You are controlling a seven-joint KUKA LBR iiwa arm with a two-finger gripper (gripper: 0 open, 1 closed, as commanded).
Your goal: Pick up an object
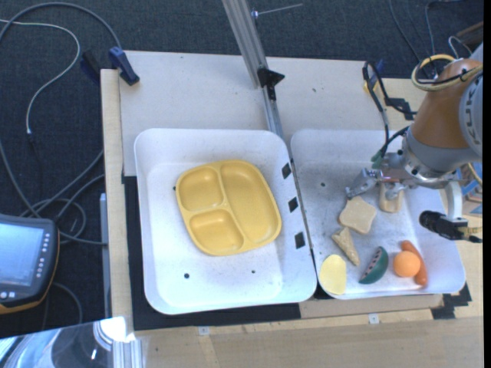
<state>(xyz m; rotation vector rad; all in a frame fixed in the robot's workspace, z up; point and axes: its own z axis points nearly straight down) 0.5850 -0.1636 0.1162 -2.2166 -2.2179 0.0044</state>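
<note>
The robot's claw (pixel 381 184) hovers over a bread slice (pixel 357 215) in the right bin (pixel 322 156), its state unclear; next comes descending and gripping.

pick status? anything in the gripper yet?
Done: the arm has reached into the right bin, with the gripper low over the toy food, next to the bread slice. In hand: nothing visibly between its fingers. Left: the grasp and lift. The bread slice, cheese wedge, watermelon slice, orange and yellow disc all lie on the bin floor. The yellow tray sits in the left bin.
</note>
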